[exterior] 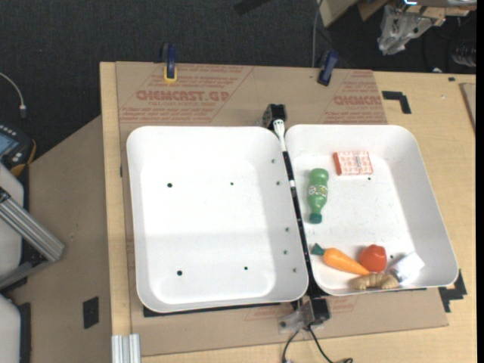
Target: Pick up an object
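Pale grey metallic tool [398, 29] beneath tan parts, with a small cyan glint

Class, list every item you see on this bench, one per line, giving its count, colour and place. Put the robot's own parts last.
Shallow white plastic bins: 2, white, side by side on the bench; left bin, right bin.
Green plastic bottle: 1, green with a pale label, right bin, near its left wall.
Flat patterned card: 1, red and white, right bin, far part.
Toy carrot: 1, orange with green top, right bin, near edge.
Round red toy: 1, red, right of the carrot.
Knobbly tan piece: 1, tan, against the near wall.
Small white object: 1, white, near right corner.
Clamps: 2, one blue and yellow, one blue, bench's far edge.
Claw: 1, grey metal, beyond the bench's far right.
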{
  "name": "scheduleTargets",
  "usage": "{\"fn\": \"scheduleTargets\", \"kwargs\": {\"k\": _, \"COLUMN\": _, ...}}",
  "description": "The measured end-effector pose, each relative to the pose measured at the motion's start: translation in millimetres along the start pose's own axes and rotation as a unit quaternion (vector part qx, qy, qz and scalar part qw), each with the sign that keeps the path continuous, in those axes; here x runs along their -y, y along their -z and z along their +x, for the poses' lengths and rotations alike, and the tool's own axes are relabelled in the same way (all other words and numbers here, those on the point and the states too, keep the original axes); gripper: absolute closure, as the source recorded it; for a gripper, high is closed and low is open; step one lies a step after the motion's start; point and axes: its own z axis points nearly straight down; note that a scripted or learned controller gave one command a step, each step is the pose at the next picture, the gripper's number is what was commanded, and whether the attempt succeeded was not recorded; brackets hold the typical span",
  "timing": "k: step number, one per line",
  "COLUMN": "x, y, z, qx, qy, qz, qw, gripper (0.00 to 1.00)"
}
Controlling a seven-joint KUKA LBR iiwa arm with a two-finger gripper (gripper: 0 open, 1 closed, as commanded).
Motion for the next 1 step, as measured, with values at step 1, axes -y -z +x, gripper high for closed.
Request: {"fn": "scheduleTargets", "kwargs": {"k": 1, "x": -1.1, "y": 10.8, "z": 0.5, "qx": 0.001, "qy": 0.001, "qz": -0.002, "qw": 1.0000, "gripper": 1.00}}
